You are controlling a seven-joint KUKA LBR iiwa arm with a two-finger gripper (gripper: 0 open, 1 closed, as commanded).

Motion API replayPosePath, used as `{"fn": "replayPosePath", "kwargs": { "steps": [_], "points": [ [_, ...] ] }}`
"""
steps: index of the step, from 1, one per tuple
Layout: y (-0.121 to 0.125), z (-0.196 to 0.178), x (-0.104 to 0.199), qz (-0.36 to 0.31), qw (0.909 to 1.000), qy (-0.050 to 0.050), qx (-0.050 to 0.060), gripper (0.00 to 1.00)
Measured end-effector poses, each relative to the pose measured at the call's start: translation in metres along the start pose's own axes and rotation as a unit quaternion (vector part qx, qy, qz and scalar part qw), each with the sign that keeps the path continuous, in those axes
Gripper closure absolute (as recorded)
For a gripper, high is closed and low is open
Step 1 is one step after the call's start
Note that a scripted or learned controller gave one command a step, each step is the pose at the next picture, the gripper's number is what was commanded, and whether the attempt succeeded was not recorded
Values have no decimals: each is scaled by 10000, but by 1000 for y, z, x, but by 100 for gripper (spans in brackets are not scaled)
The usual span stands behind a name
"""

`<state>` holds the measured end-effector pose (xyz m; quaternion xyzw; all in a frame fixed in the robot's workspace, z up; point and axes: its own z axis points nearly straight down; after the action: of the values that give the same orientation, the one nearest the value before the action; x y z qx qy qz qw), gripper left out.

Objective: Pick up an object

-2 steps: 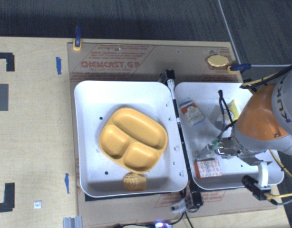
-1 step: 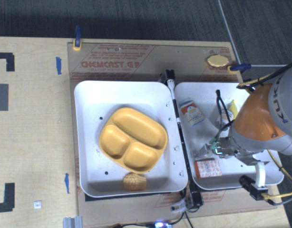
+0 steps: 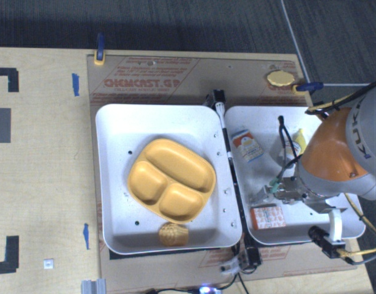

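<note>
My gripper is low inside the right bin, reaching in from the right under the grey and orange arm. Just below it lies a flat red and white packet. A small white carton with a red label lies toward the bin's upper left, apart from the gripper. A yellow item peeks out beside the arm, mostly hidden. In the left bin sits a large yellow three-compartment tray, with a small brown ribbed ball against its lower edge.
A black cable curls over the right bin near the arm. The ridge between the bins runs just left of the gripper. A tan disc and a blue clip sit on the cardboard behind the bins.
</note>
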<state>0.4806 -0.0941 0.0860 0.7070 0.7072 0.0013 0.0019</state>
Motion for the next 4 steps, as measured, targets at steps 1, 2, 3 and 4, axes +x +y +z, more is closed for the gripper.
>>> {"fn": "replayPosePath", "kwargs": {
  "steps": [1, 2, 3, 4],
  "points": [
    [0, 0, 1, 7, 10000, -6, -1, 0],
    [0, 0, 0, 0, 10000, -1, -1, 0],
    [0, 0, 1, 7, 10000, -6, -2, 0],
    [0, 0, 1, 6, 10000, -5, -2, 0]
  ]
}}
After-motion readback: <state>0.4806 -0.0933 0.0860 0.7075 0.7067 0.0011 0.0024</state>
